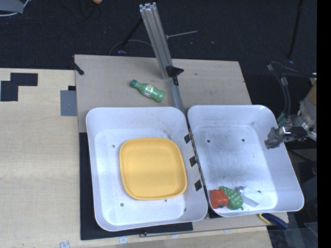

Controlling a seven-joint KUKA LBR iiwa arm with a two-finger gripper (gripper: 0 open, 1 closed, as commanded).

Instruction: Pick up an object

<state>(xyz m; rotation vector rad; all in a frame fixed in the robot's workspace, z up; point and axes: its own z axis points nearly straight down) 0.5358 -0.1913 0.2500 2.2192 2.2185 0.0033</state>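
You're at the start: approach step, nothing picked yet.

Bench point(217, 79) carries two white bins. Right bin point(243, 149) is the one next to the tool; left bin point(103, 138) is beyond it, far side from the arm.

Arm point(310, 115) comes in from the right; the wrist sits just over the right bin's outer rim. Gripper point(272, 140) hangs at that rim, above the bin wall and apart from everything inside. It's small and dark here, so you cannot tell if it's spread or closed. Nothing is visibly in it.

Candidates, by size:
- Yellow plate point(153, 168), flat in the middle of the left bin, well away from the tool. Wide and thin, likely a poor bite for two fingers unless you take an edge.
- Green bottle point(148, 90), lying on its side on the bench beyond both bins, far from the tool and outside the bins.
- Red-green clump point(226, 198), toy vegetables by the look of it, in the right bin's near corner, below and inboard of the tool. Something pale point(250, 200) lies just beside it; can't say what.

Judgement: the clump is your nearest target. Next move calls for travel inboard and toward the near corner, then descent. Risk: it sits close to the bin wall, so fingers may strike the wall or grab the pale piece instead.
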